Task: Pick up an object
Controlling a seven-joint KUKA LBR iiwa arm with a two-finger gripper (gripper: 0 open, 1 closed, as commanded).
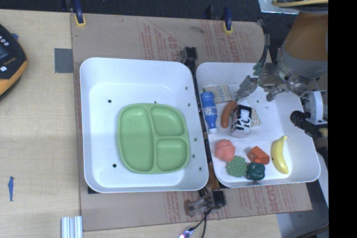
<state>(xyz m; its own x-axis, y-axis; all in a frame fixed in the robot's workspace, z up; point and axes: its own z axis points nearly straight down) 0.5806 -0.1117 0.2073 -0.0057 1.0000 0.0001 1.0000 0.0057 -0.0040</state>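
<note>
Front edge: clear plastic clip (196, 206) with wires sits at the near edge of the brown board (139, 36), between the two bins
Left bin (92, 120): white and shallow; holds a green plate (152, 137) with three parts; the plate lies flat in the middle
Right bin (304, 167): white and shallow; touches the left bin along one side; holds all the small toys
Blue bottle (208, 111): lies by the left wall of the right bin
Hot dog (227, 113): lies just beside the blue bottle, a bit tilted
Black and white thing (241, 120): sits near the middle of the right bin, right below the gripper; on a small patterned cloth (218, 91)
Pink toy (225, 150): round; near the front of the right bin
Green grapes (236, 166): just beside the pink toy, toward the front
Dark green toy (256, 171): touches the grapes; looks like broccoli
Orange toy (258, 154): sits just behind the dark green toy
Banana (280, 154): yellow; lies at the right side of the right bin, apart from the rest
Gripper (257, 90): hangs over the back part of the right bin; its two fingers are spread wide apart; nothing is between them
Arm (305, 36): grey and orange; comes in from the right
Counter (33, 136): pale wood; a yellow and black device (8, 58) lies at its left edge
</note>
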